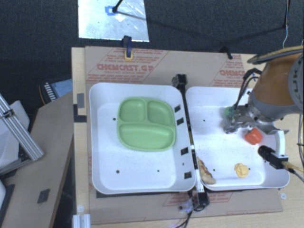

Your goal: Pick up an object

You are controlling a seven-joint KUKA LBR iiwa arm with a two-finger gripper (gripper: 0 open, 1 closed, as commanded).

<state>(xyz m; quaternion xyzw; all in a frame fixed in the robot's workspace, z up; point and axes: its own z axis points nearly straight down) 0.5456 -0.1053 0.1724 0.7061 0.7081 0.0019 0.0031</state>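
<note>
**Pick Status: Gripper Lowered in Right Bin, No Object Secured**

The task is judged to be at an early stage. Nothing is seen lifted clear of either bin, and no item is visibly held, so the grasp and the lift both remain to be done.

The shallow white left bin (102, 175) carries one large item, a pale green moulded plastic tray with three compartments (145, 124), lying flat near the bin's centre.

The shallow white right bin (209, 108) holds the smaller items. The grey arm with the orange band (280, 87) reaches in from the right, and the metal two-finger gripper (232, 122) sits low over the middle of this bin. Whether it is open or closed cannot be told; the tool end is too small and cluttered to resolve.

Candidate objects, largest first:

- Orange-red rounded object (253, 136), just beside the gripper on its near-right side; compact, smooth and apparently solid. Contact with the gripper cannot be confirmed.
- Brown and tan elongated object (205, 172), at the near-left edge of the right bin, against the divider.
- Small yellow lumpy object (242, 170), near the near-right corner, well apart from the gripper.
- Small green object (230, 111), at the far side of the gripper, partly hidden; its shape cannot be told.

The orange-red object or the green object is the likely target, given proximity.
</note>
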